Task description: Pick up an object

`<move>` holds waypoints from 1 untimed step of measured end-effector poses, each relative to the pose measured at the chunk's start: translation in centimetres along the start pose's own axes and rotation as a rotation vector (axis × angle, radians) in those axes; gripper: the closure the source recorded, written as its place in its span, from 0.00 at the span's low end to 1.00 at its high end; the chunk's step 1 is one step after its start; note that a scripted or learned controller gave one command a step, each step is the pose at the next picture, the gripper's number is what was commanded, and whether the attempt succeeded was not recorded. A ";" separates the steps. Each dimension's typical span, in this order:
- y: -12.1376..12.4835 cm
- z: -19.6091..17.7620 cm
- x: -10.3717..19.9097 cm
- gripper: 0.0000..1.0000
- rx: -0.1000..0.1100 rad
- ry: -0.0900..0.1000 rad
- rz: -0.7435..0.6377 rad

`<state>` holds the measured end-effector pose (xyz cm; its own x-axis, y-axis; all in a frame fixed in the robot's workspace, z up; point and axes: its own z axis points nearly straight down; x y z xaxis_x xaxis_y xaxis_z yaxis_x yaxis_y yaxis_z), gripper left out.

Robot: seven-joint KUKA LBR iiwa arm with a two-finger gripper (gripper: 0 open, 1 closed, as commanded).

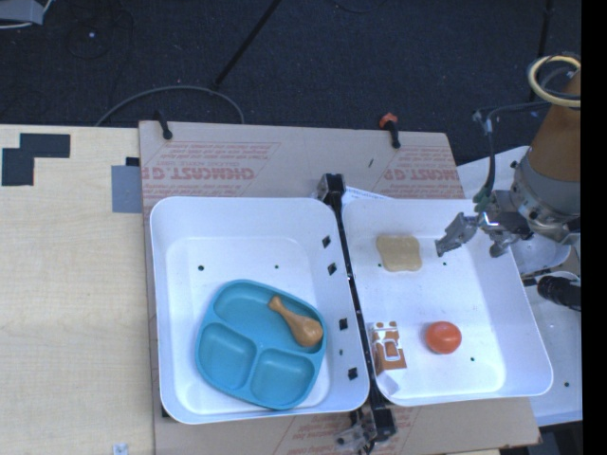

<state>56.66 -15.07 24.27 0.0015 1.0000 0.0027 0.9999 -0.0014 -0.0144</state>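
The fingers hang spread open, holding nothing, above the right bin, at two o'clock from the tomato.

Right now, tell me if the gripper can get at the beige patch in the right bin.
Probably yes. The gripper hangs open over the right bin, beside the beige patch, with bare bin floor between them and nothing covering the patch.
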 end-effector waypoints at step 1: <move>0.2 -0.6 0.0 0.00 -0.011 -0.002 -0.002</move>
<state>56.88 -15.09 24.88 -0.0001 1.0000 0.0008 1.0000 0.0001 -0.0033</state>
